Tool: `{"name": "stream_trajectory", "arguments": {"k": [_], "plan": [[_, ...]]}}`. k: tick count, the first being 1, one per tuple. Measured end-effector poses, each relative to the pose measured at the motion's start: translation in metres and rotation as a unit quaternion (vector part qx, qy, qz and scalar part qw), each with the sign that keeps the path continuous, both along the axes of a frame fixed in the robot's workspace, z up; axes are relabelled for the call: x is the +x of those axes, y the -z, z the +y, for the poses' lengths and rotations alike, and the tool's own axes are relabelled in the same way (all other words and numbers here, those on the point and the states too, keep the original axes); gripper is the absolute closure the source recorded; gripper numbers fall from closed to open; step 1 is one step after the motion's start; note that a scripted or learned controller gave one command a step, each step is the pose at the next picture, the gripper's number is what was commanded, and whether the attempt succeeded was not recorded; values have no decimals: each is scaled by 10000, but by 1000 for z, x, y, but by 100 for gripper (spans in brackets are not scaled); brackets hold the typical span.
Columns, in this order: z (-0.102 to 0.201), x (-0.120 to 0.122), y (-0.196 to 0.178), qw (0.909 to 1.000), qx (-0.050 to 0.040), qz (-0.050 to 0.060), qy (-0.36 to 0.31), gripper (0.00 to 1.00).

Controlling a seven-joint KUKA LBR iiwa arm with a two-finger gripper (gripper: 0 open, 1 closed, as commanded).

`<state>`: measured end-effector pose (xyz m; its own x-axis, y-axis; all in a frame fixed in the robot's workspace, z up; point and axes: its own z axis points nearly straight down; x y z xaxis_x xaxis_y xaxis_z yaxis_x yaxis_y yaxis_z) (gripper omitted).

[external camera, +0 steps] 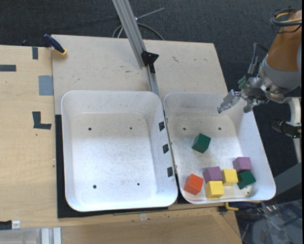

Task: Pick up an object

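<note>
Arm poised over the right bin's far corner

The hand (232, 101) hangs above the upper right rim of the right bin (256, 141), holding nothing; whether it is spread or pressed together I cannot tell; a green cube (201, 142) lies alone mid-bin; orange (194, 183), purple (212, 174) and yellow (214, 188) cubes cluster along the near wall; the left bin (70, 136) sits just beside.

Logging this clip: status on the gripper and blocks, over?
Gripper over right bin's far edge, nothing between its fingers. Seven blocks in that bin, lone green block nearest. Nothing in the way.
</note>
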<state>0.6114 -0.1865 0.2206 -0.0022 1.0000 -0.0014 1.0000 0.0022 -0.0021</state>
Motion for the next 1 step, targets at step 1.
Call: {"name": "stream_trajectory", "arguments": {"k": [1], "plan": [[55,-53,106,10000,27,50,1,0]]}}
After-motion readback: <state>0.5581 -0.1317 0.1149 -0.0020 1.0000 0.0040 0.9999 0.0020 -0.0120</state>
